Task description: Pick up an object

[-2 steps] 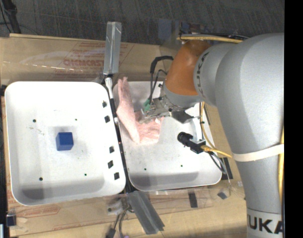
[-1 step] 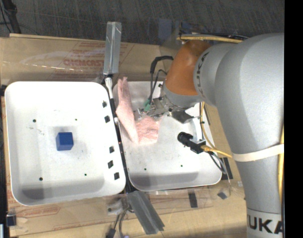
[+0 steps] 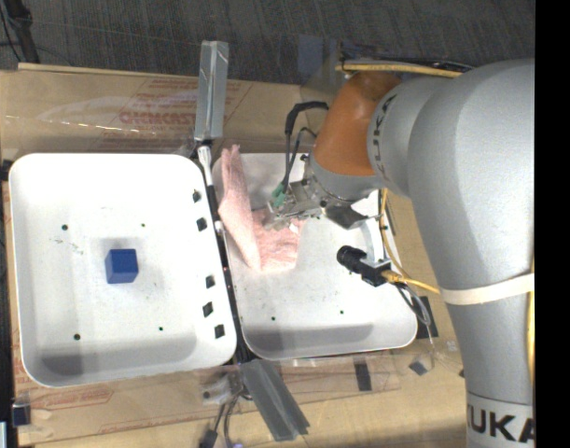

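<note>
Camera view, looking down: a crumpled pink cloth (image 3: pixel 252 227) is seen against the left wall of the right bin (image 3: pixel 322 329). The gripper (image 3: pixel 283 208) is positioned over the cloth's right side; its grip state cannot be told.

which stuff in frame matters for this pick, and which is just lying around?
In play:
- gripper, low over the right bin
- pink cloth, right at the gripper, likely target

Lying about:
- blue cube, alone in the left bin
- cardboard under both bins
</note>
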### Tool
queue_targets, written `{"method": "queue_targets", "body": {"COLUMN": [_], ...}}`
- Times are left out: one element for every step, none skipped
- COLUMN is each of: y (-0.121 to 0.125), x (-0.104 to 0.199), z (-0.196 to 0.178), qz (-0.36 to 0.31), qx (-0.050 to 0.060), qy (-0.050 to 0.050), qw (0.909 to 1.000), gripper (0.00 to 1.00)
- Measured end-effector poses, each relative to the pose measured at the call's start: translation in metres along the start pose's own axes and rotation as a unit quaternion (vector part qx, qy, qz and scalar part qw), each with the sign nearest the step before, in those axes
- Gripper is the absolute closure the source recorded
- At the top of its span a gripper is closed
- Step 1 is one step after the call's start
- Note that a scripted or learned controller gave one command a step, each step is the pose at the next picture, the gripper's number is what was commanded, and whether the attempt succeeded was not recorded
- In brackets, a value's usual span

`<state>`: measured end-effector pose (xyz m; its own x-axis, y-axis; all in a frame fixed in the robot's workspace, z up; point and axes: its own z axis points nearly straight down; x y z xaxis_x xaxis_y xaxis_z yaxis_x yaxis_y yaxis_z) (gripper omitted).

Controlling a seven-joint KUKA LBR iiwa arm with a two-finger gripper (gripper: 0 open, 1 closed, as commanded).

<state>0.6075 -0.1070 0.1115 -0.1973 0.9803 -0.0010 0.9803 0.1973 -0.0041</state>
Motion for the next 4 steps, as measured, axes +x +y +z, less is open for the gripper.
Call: {"method": "queue_targets", "body": {"y": [-0.058,-0.058,-0.001,-0.001], "x": [0.014,0.013,-0.004,-0.004], "z": [-0.031,-0.031,0.013,0.003], "qz": [-0.016,-0.016,-0.027,-0.028], "qx": [-0.001,-0.001,0.0,0.001], "qy": [0.001,0.001,0.001,0.001], "qw": [0.9999,0.9999,0.9996,0.9996], "gripper": [1.0,0.0,0.0,1.0]}}
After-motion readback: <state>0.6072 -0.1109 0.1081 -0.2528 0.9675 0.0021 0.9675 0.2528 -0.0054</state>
